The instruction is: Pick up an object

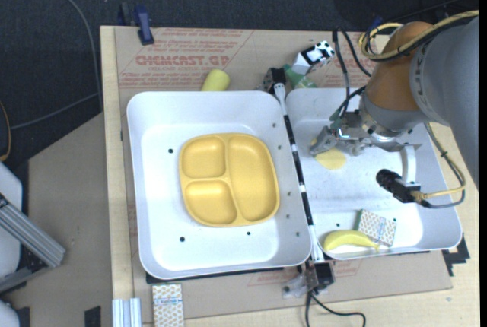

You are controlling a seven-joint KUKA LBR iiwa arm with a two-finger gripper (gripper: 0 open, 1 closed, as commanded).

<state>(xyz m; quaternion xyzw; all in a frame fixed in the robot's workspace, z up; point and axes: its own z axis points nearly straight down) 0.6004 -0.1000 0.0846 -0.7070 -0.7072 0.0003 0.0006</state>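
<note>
My gripper (335,138) hangs low over the upper left part of the right bin (426,234), with the grey arm and its orange band reaching in from the right. A pale yellow rounded piece (331,160) lies on the bin floor just below the gripper tip, touching it or nearly so; nothing appears lifted. A yellow banana (350,242) lies along the bin's front edge. Beside it on the right rests a small patterned square packet (378,227).
The left bin (152,188) holds a yellow divided plate (228,179). Behind the bins on the cardboard sit a small yellow object (216,80), a blue clamp (142,23) and a green, white and black cluster (307,63).
</note>
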